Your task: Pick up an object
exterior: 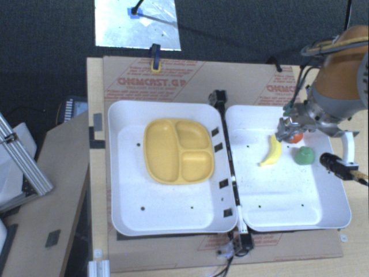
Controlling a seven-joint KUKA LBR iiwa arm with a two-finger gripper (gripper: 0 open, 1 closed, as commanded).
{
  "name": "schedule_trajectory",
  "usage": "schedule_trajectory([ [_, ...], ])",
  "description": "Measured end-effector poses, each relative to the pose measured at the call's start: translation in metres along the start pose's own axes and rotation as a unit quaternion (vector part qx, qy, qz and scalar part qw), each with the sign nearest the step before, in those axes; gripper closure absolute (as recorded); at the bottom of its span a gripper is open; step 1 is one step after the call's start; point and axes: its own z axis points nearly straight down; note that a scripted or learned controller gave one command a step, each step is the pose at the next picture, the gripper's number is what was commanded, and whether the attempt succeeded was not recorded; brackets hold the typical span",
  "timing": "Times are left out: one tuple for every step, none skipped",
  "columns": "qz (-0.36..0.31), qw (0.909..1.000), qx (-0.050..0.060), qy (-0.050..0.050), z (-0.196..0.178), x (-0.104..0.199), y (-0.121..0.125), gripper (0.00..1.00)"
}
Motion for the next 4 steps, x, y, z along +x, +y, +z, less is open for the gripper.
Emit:
schedule_trajectory([
  [-0.003,1.0,0.002,0.001,0.009,0.057,0.017,1.0],
  [-0.002,1.0,0.001,0.001,-0.004,0.104,0.036,1.0],
  [-0.003,1.0,0.002,0.001,0.007,0.158,0.048,1.0],
  [-0.002,1.0,0.001,0.001,0.013,0.204,0.063,1.0],
])
